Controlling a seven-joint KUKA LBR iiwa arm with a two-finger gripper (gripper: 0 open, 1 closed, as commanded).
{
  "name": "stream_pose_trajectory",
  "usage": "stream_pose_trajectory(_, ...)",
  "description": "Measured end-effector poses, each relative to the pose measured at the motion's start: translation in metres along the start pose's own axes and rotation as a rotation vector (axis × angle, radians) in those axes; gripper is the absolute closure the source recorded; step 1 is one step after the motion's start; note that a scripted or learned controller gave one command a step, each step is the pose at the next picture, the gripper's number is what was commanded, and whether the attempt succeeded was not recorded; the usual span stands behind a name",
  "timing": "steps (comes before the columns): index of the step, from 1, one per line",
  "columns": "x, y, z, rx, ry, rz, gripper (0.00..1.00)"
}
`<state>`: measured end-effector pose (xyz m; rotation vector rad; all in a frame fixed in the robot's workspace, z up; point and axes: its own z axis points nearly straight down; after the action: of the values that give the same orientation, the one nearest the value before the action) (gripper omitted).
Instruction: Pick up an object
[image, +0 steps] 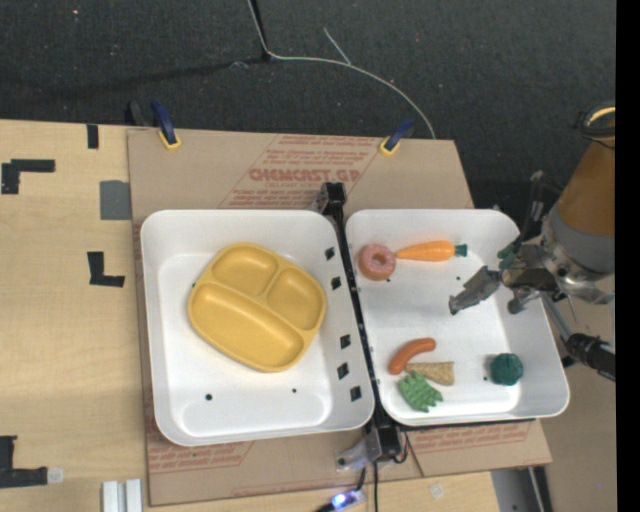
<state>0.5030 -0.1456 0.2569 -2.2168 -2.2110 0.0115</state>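
Hovering over the right bin (530, 400), the hand (492, 292) is hanging with fingers apart, nothing between them — dropping squarely over the sausage (412, 353) looks wisest.

Reading red printed letters on the brown cardboard sheet (300, 165) lying under the two bins, toward twelve o'clock from the left bin (160, 240): "CHEMCAST GP", slanting a little, with smaller red lines below it, too small for reading. Seeing fainter red print repeating on the cardboard toward six o'clock, not legible.
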Motion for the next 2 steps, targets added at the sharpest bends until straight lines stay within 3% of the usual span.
stream_pose_trajectory(1,0.000,0.002,-0.006,-0.011,-0.002,-0.004,0.00)
stream_pose_trajectory(2,0.000,-0.006,0.041,-0.007,-0.002,-0.003,0.00)
